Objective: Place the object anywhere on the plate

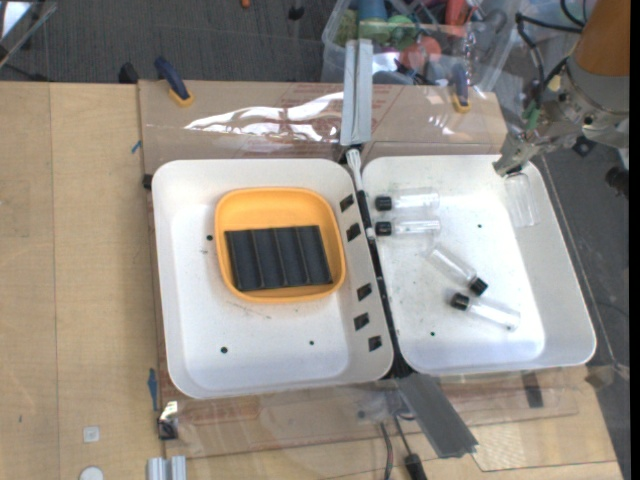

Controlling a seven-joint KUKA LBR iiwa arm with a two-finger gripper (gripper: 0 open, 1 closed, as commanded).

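Right bin [560, 338] | four tubes [408, 202], differing axes | claw [512, 164] state unclear

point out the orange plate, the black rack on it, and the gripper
orange plate [232, 211]: camera view, on its bare upper-left rim
black rack [278, 258]: camera view, on its ribbed middle
gripper [512, 162]: camera view, at its tip

Colours and patterns noted at bench

Two white bins: left bin [190, 338], right bin [560, 318]. Orange-yellow plate [232, 208] carrying a black ribbed insert [278, 258] with lengthwise grooves. Clear tubes with black caps: upper pair [408, 201] [410, 227], lower pair [455, 268] [485, 311]. Black tabs [362, 290] in a row down the seam between bins. Pale tan wood-grain bench [70, 268]. Orange band on grey arm [605, 28]. Blue clamps with yellow-orange tips [172, 80] at rear
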